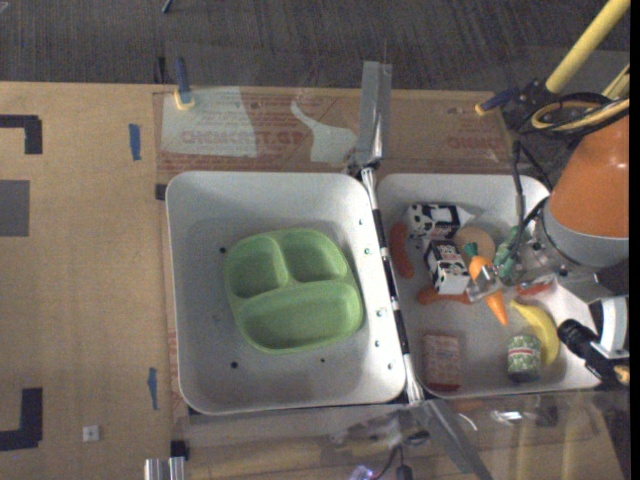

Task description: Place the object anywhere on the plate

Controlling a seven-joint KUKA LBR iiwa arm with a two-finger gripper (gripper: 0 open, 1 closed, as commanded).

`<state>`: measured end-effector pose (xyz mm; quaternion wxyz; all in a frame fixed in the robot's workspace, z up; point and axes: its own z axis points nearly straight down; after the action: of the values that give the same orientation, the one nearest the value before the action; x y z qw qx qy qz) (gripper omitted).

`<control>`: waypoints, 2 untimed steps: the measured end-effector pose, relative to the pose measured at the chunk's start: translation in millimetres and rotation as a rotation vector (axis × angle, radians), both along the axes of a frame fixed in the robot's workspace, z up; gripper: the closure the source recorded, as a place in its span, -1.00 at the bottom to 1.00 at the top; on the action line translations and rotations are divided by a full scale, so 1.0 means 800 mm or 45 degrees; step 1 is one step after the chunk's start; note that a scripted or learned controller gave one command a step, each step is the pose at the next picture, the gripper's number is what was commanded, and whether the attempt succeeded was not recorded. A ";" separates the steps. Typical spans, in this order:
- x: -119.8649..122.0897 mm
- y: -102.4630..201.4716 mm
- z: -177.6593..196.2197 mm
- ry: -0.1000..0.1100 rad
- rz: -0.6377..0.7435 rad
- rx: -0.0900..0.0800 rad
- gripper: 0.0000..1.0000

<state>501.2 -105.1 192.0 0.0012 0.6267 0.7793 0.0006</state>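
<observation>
The green plate [292, 290] sits in the left bin [190, 268] with three dips in it, and nothing lies on it. The toys are all in the right bin [450, 190]: an orange carrot [497, 308], a yellow banana [540, 328], two black and white cartons [432, 218], a red sausage [400, 250], a small brown box [441, 356] and a little green can [522, 357]. My pincer [488, 280] hangs over that bin, right by the carrot. I cannot tell if it is apart or together. Both bins rest on the worktop [80, 268].
</observation>
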 end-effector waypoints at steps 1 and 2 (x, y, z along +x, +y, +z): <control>0.018 0.087 -0.005 0.003 -0.349 0.000 1.00; 0.018 0.087 -0.004 0.003 -0.349 0.000 -1.00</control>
<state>515.8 -35.7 188.4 0.0004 0.7272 0.6864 -0.0003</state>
